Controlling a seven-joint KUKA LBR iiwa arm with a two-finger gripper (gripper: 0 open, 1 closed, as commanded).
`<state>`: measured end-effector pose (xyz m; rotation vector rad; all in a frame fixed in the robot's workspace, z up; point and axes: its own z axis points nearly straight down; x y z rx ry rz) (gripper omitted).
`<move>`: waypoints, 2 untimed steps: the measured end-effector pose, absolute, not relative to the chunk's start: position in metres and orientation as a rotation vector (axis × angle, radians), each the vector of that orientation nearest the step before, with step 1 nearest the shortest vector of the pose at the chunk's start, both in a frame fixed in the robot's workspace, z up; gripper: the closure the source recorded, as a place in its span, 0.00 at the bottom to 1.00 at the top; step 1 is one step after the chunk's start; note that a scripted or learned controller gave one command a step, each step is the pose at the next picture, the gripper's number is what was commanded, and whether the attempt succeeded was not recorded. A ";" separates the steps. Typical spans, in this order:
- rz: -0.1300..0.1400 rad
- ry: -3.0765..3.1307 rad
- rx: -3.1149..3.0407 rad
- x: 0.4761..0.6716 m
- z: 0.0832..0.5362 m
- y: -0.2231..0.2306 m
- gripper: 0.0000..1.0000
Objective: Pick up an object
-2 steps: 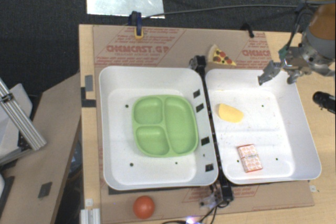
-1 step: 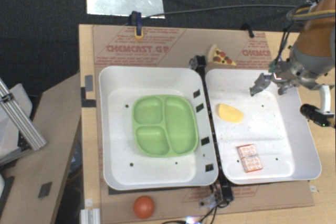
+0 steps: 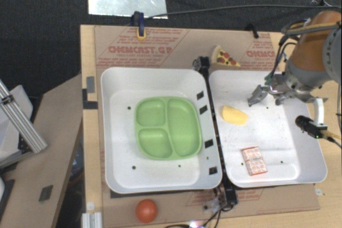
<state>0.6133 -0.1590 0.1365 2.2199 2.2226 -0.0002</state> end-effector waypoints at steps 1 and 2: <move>0.000 2.223 2.220 0.614 0.085 -0.158 0.00; 0.004 2.220 2.217 0.615 0.098 -0.159 1.00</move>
